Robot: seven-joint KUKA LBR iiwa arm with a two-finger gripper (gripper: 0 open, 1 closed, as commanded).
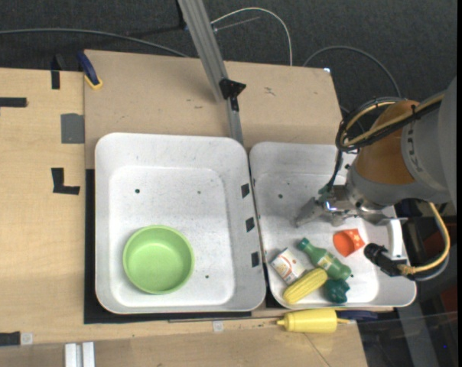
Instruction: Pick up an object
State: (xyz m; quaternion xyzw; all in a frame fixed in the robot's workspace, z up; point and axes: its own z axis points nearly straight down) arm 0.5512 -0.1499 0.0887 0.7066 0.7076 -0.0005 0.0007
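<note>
My gripper point(311, 211) hangs low over the middle of the right bin point(292, 167), above bare floor with nothing seen in it. In front of it lie an orange-red piece point(349, 241), a green bottle point(323, 257), a small white and red can point(287, 265), a yellow corn cob point(305, 285) and a dark green item point(336, 290). The orange-red piece is the closest, just right of and below the gripper. A light green bowl point(158, 259) sits in the front left of the left bin point(170, 155).
A yellow bottle point(311, 321) lies on the bench just outside the right bin's front rim. A grey pole point(208, 44) slants down to the bins' shared back edge. Cables point(369, 121) loop beside the arm's orange band.
</note>
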